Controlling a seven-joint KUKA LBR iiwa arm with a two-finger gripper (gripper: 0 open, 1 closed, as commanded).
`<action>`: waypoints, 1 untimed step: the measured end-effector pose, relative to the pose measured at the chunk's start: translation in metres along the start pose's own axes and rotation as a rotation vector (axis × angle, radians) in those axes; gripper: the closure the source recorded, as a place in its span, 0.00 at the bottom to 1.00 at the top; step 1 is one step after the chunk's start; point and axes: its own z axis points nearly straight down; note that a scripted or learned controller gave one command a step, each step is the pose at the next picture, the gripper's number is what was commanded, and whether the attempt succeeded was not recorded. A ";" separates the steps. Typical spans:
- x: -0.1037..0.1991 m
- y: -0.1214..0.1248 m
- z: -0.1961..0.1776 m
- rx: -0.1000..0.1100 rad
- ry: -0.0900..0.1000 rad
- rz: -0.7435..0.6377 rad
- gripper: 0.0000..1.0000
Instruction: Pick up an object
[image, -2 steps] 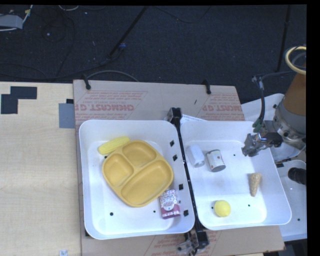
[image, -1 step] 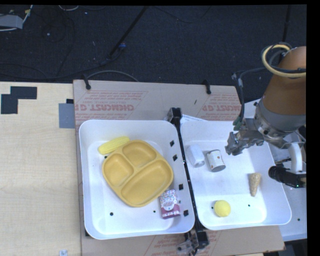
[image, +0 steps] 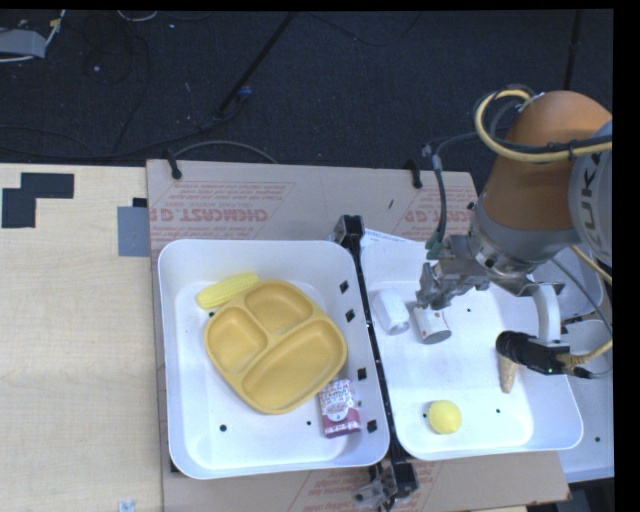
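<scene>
Where the end effector (image: 431, 303) hangs, white cylinder (image: 435, 326) partly hidden.

Your left bin (image: 178, 330) and right bin (image: 490, 400) are both white. At frame centre sit a yellow plate (image: 275, 345), a paler yellow corn cob (image: 227, 290) and a red-and-white printed packet (image: 339, 408). At lower right are a yellow ball (image: 444, 417), a white cup (image: 392, 312) and a tan cone (image: 508, 376). The arm (image: 545, 150) is orange over grey.

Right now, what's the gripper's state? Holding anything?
Gripper: cannot be told from this view; it hangs over the left half of the right bin.
</scene>
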 end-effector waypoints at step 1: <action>0.059 -0.007 0.016 0.000 0.000 -0.001 1.00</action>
